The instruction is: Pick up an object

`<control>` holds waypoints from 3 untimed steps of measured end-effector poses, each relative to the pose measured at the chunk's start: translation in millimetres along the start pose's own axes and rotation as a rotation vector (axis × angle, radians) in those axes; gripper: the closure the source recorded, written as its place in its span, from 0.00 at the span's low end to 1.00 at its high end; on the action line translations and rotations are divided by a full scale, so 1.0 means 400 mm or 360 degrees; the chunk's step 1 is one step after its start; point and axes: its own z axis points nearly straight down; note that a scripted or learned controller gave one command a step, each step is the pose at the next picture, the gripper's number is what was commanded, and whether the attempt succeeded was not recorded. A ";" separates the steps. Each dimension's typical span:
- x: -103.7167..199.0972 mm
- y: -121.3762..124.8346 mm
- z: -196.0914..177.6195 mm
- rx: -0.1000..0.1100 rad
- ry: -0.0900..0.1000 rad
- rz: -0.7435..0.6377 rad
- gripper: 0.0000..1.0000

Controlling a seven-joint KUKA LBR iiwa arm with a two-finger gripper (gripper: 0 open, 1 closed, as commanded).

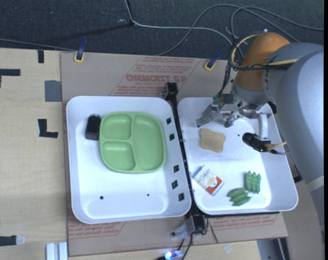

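Smooth white bins [77, 161]; hand [217, 114] – spread – above rough tan sponge [212, 140].

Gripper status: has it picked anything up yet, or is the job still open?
Nothing looks picked up yet. The gripper hangs over the right bin, just above the tan sponge, which lies flat on the bin floor. Left to do: close on an object and lift it.

Both white bins [77, 161] look like smooth, faintly glossy plastic. The green divided plate [133, 142] is matt plastic. The tan sponge-like block [212, 140] looks rough and porous, and the small packet [208, 180] seems printed paper or foil (too small to tell). Under the bins lies matt brown cardboard [148, 77] on a pale wood-look table [23, 161].
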 end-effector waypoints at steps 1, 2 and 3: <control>0.001 0.002 -0.027 -0.0003 -0.0001 -0.0002 1.00; 0.026 -0.003 -0.151 -0.0007 0.0005 0.0000 1.00; 0.028 -0.006 -0.259 -0.0007 0.0004 0.0001 1.00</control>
